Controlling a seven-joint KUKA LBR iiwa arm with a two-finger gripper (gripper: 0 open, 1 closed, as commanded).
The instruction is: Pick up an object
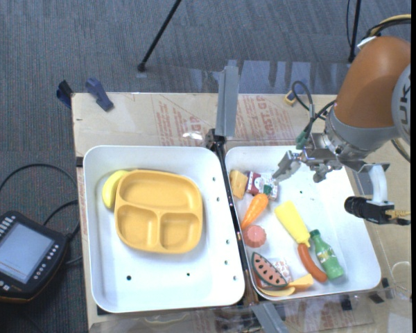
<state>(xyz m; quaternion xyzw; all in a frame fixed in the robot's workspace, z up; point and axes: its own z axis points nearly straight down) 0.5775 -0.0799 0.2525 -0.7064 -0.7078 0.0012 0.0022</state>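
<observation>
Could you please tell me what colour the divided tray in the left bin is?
The tray is yellow-orange, seen in the camera view.

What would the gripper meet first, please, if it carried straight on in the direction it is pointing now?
Probably the small red-and-white packet. The gripper points down and to the view's left, and the packet lies just past its tip in the right bin; how high it hangs is unclear.

The right bin holds a scatter of toy food. A carrot lies slanted near its left wall, with a yellow wedge and a small red-and-green packet just above it. A pink round piece sits below the carrot. A yellow bar lies mid-bin (tilted), beside a sausage and a green bottle. A watermelon slice rests at the front.
</observation>
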